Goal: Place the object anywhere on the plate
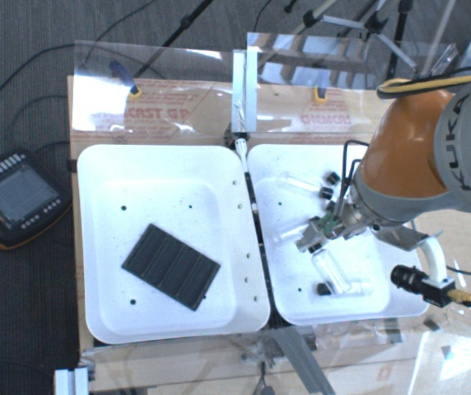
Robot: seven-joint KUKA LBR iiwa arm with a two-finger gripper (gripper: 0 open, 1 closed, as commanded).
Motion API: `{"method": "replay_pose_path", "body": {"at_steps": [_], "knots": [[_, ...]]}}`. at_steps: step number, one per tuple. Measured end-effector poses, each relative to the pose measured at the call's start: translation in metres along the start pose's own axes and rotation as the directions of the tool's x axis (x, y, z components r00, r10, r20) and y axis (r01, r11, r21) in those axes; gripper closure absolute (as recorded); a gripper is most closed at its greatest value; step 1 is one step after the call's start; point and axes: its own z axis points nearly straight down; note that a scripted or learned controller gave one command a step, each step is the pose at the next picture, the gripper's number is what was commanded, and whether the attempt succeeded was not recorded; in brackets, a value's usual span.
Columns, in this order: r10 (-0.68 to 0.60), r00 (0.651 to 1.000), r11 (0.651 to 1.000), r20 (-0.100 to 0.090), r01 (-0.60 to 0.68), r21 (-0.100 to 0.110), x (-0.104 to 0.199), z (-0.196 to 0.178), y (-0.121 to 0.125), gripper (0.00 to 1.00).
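Note:
The plate (170, 267) is a dark ribbed rectangle lying at a slant on the floor of the left bin (104, 179). My gripper (316, 237) hangs low over the middle of the right bin (384, 303), far to the right of the plate. Just below it lies a clear tube-like object (338, 276) with a black end (324, 289). A second clear piece (300, 184) with black ends (331, 179) lies toward the bin's back. Whether anything sits in the gripper is hidden by the wrist and glare.
The grey arm with its orange band (412, 151) covers the right bin's right side. A ridge (252, 220) where the two bin rims meet runs between gripper and plate. A black pendant (17, 197) lies off the bench at left. A clear panel (178, 89) stands behind the bins.

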Motion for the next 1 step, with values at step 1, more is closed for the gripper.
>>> {"method": "replay_pose_path", "body": {"at_steps": [1], "knots": [[0.018,1.000,1.000,0.002,-0.018,-0.001,0.0376,-0.0407,0.0834,1.00]]}}
